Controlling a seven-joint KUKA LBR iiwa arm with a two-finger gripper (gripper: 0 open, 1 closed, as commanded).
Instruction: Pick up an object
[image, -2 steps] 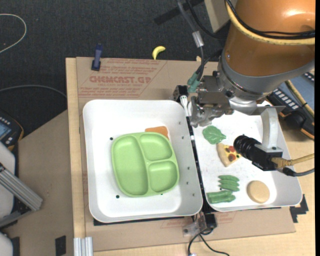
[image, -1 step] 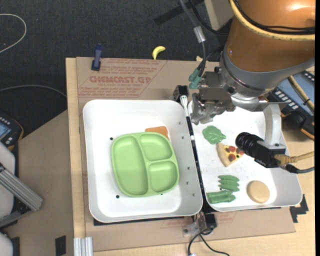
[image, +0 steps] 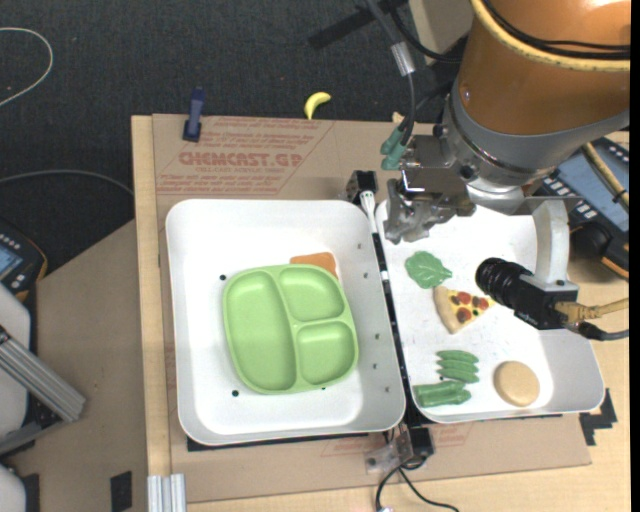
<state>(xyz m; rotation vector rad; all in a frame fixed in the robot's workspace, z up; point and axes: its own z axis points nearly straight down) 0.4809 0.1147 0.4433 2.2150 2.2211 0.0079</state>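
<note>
Five toy foods lay in the right bin (image: 560, 400); the jaws (image: 405, 228), state indeterminable, hung at twelve o'clock of the green leaf (image: 428, 268), risking an off-centre, slipping grasp.

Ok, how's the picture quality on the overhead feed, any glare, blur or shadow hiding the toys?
Camera view: even, bright lighting; the white bins look slightly washed out. The arm is close and soft-focused, shadowing the gripper. The leaf, pizza slice and green tray are sharp.
</note>
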